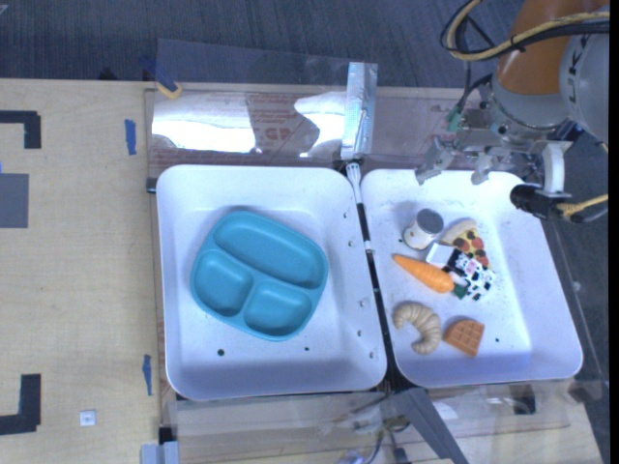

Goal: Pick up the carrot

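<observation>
Carrot (424,273) lay in the right bin (542,341), left of centre, slanted with its thin tip toward the upper left of the frame and its green end toward the lower right. Crowded on its right side: touched or nearly touched by a black-and-white toy (474,276) and a small heap above it, including a pizza-like slice (462,230) and a pale cup-like piece (423,227). Croissant (419,324) and waffle (465,336) sat lower in the same bin, apart from the carrot. Blue divided plate (259,272) rested in the left bin (184,346). Hand (481,167) hung at the upper right of the frame, over the far rim of the right bin, well apart from the carrot and carrying nothing; whether released or clenched could not be told. Approach step judged in hand, grasp not yet made. Best done by descending over the carrot's thicker middle, closing across its short width, square to its slant, keeping clear of the toy clutter at the green end to avoid snagging or nudging neighbours
</observation>
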{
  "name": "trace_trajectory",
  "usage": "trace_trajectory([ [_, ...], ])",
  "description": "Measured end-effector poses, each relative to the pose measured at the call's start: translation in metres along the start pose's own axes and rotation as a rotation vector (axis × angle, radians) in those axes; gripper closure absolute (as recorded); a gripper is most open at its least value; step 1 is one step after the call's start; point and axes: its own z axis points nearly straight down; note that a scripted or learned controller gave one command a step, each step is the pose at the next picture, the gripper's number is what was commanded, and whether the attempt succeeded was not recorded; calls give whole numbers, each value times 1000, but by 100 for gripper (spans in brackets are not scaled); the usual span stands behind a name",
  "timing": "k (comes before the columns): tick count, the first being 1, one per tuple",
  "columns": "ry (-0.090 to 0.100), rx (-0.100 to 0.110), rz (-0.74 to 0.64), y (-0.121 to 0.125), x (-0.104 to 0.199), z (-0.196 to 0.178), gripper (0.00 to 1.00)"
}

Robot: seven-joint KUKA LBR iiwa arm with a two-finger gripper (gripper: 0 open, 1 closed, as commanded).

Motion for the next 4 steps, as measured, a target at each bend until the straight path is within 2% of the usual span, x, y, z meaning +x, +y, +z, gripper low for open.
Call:
trace_trajectory([
  [1, -1, -2, 48, -91, -12, 100, 0],
  [2, -2, -43, 57, -114, 6, 115, 0],
  [3, -11, -36, -210, -144, 4, 120, 0],
  [4, -11, -34, -208, -143, 3, 112, 100],
])
